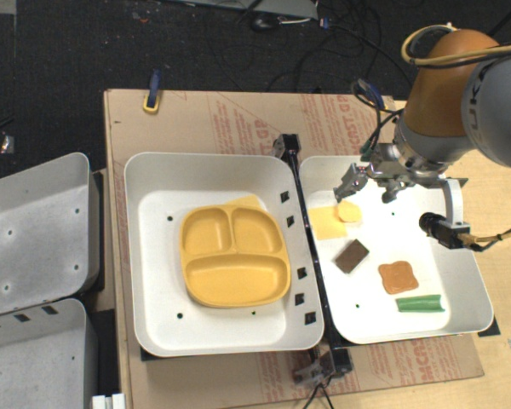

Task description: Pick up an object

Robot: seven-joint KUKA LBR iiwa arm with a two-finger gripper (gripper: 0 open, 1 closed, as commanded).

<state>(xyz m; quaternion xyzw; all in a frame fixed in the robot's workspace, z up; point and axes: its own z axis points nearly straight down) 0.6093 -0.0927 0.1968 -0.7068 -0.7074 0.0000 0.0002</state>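
Low in the frame, along the near wall of the right bin, a green stick-shaped piece lies flat, with an orange-brown toast-like slice just above it and a dark brown block a little to the upper left of that. Further up in the same bin, a flat pale yellow square rests near the bin's left wall, and a small round yellow piece sits at its upper right corner, overlapping it. The gripper hangs over the upper part of the right bin, just above and to the right of that round yellow piece and near it; whether it touches the piece cannot be told, nor whether it is open or closed. The left bin carries a yellow divided tray at its middle. Both bins rest on a brown board on the bench.
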